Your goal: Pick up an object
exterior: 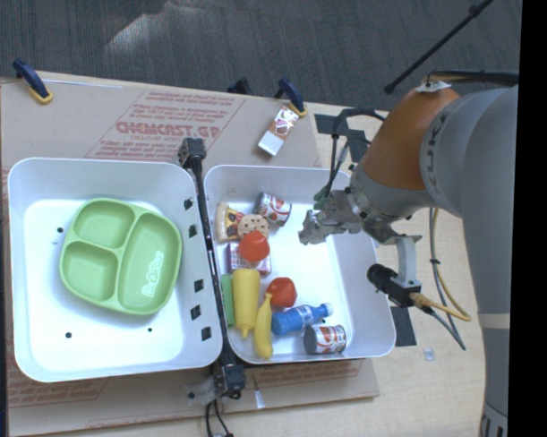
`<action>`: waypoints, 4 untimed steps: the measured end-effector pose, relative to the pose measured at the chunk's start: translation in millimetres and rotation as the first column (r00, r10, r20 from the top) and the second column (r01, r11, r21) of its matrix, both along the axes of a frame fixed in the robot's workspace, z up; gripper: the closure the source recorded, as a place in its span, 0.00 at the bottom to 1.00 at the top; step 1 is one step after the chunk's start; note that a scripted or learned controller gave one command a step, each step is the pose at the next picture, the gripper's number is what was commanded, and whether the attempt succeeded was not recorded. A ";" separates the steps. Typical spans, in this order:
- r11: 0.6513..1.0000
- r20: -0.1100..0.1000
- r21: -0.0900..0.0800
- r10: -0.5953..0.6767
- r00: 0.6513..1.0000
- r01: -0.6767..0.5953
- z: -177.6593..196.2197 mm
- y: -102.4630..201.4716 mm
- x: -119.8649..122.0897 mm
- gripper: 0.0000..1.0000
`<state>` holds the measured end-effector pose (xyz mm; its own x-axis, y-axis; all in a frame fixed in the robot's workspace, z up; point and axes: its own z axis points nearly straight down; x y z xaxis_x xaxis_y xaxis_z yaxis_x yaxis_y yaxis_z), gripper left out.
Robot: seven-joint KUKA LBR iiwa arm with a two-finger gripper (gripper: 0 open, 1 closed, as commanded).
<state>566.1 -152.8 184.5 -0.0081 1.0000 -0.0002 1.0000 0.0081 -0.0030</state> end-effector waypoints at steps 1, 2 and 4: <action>1.000 0.002 -0.001 -0.003 1.000 0.003 -8.9 -32.5 8.5 1.00; 1.000 -0.001 0.000 0.000 1.000 0.000 8.4 22.1 -28.8 1.00; 1.000 0.000 0.000 0.000 1.000 0.000 8.5 42.6 -89.2 1.00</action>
<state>476.9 -110.2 193.0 -0.0078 1.0000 -0.0002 1.0000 0.0078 -0.0028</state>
